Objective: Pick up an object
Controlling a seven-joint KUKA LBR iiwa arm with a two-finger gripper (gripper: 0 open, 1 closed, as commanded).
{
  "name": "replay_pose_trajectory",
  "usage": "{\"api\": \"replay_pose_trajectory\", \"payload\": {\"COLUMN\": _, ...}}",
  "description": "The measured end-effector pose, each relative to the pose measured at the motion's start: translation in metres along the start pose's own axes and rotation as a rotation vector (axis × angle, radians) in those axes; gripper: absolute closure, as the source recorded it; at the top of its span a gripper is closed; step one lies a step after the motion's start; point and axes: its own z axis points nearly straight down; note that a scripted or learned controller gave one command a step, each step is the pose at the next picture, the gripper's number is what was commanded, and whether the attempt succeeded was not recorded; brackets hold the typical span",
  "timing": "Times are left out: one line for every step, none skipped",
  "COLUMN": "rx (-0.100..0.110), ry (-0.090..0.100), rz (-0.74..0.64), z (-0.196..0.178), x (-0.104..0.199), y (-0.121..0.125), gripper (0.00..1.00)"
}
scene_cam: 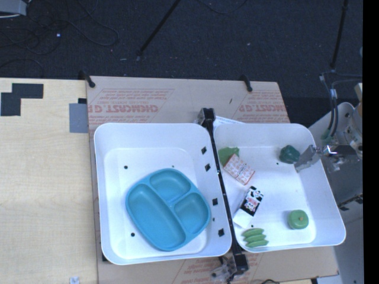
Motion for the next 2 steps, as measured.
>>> {"api": "replay_pose_trajectory", "payload": {"rx": -0.012, "ry": -0.002, "rz": -0.003, "z": -0.007, "x": 0.000, "y": 0.002, "gripper": 0.00}}
{"api": "replay_pose_trajectory", "payload": {"rx": -0.008, "ry": -0.001, "rz": -0.003, "z": 0.038, "x": 0.007, "y": 0.004, "gripper": 0.00}}
